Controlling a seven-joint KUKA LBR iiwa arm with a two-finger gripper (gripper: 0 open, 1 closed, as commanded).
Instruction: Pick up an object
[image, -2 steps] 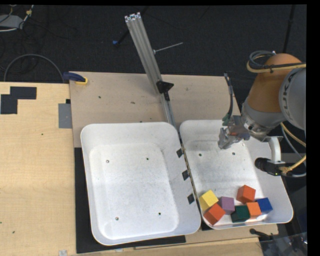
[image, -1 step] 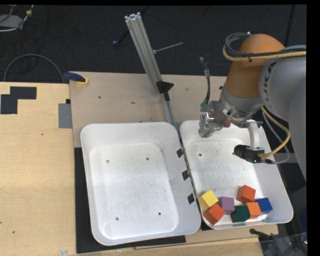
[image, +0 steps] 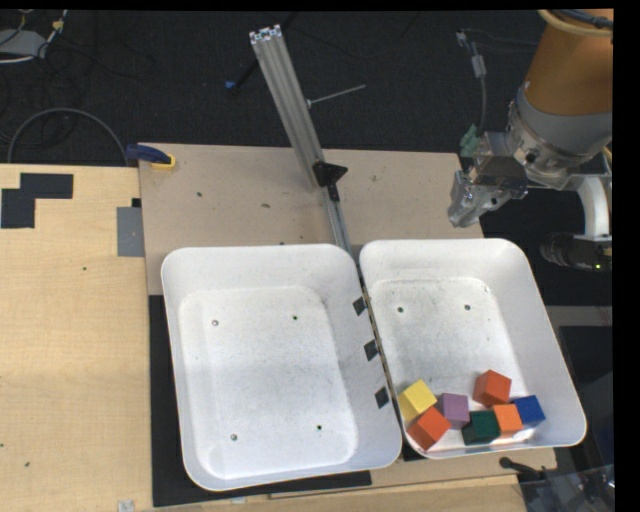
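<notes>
Hung over the bench at two o'clock of the view: grey two-finger gripper under the orange-banded grey arm, just beyond the far rim of the right shallow white plastic bin. Could not tell whether spread or pressed together. Stayed well apart from every block.

Lay clustered at five o'clock in that right bin, against its near rim: small coloured cubes, several touching.
- Yellow cube at nine o'clock of the cluster.
- Orange-red cube just beside it, toward six o'clock.
- Pale purple cube in the middle.
- Dark green cube at six o'clock of the purple one.
- Red cube at twelve o'clock of the cluster.
- Orange cube and blue cube at three o'clock, side by side.

Sat side by side with the right bin, at nine o'clock of it: left shallow white plastic bin, joined along the shared edge by black clips.

Rose from between the bins toward twelve o'clock, tilted: long aluminium profile bar.
</notes>
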